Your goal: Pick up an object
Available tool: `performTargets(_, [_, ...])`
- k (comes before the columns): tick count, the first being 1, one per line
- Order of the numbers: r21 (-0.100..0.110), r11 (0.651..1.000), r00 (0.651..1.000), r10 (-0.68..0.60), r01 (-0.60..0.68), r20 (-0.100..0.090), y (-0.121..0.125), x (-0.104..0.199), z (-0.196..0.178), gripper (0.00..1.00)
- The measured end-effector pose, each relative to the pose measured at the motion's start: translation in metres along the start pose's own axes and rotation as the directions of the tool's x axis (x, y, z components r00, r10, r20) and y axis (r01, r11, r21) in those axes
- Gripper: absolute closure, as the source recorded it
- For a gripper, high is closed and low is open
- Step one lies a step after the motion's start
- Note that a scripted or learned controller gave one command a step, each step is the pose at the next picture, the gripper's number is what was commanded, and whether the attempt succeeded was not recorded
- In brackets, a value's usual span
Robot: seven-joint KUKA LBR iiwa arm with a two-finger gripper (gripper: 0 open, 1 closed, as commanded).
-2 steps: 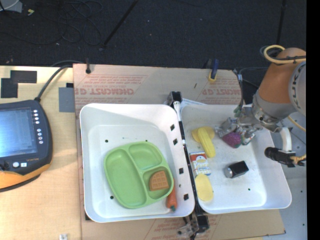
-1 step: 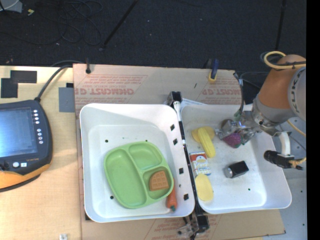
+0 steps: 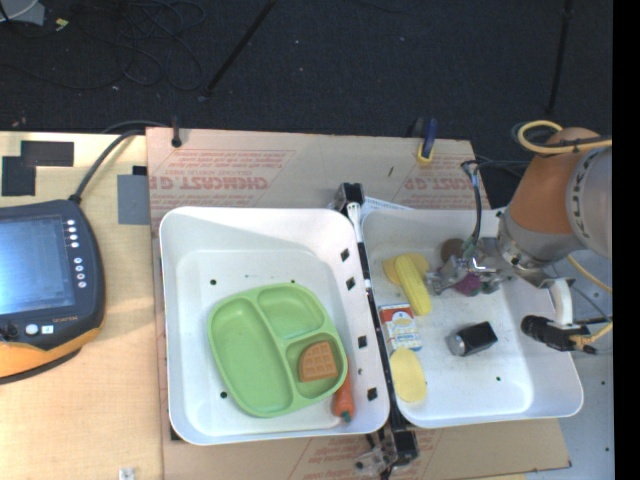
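We are hovering our gripper [image 3: 462, 274] over the right bin [image 3: 545, 393], beside the corn [image 3: 412, 282]; finger state we cannot tell.

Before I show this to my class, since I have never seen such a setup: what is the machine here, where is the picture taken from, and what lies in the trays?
The picture comes from one fixed camera above a bench, looking down at a slant. The grey arm with an orange band is a robot reaching in from the right; its gripper hangs over the right bin.

That bin holds a yellow corn cob, a small carton, a pale yellow piece and a dark can.

The left bin holds a green divided plate with a brown cookie in one compartment, and a carrot beside the plate.

Whether anything is held is not clear.
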State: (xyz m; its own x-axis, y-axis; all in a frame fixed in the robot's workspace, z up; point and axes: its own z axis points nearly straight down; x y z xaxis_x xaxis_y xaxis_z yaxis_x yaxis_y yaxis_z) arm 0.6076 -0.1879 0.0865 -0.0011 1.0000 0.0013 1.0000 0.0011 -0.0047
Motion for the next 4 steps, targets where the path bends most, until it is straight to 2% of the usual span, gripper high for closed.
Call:
performTargets(1, [-0.001,1.000,1.000,0.002,-0.002,0.000,-0.080,0.012,-0.068,0.00])
performTargets(2, [-0.002,1.000,1.000,0.001,-0.001,0.001,-0.058,-0.026,0.002,0.00])
performTargets(3, [-0.011,1.000,1.000,-0.003,0.003,0.003,0.036,-0.024,-0.002,0.00])
performTargets(4, [-0.002,1.000,1.000,-0.003,0.003,0.001,0.032,-0.025,-0.012,1.00])
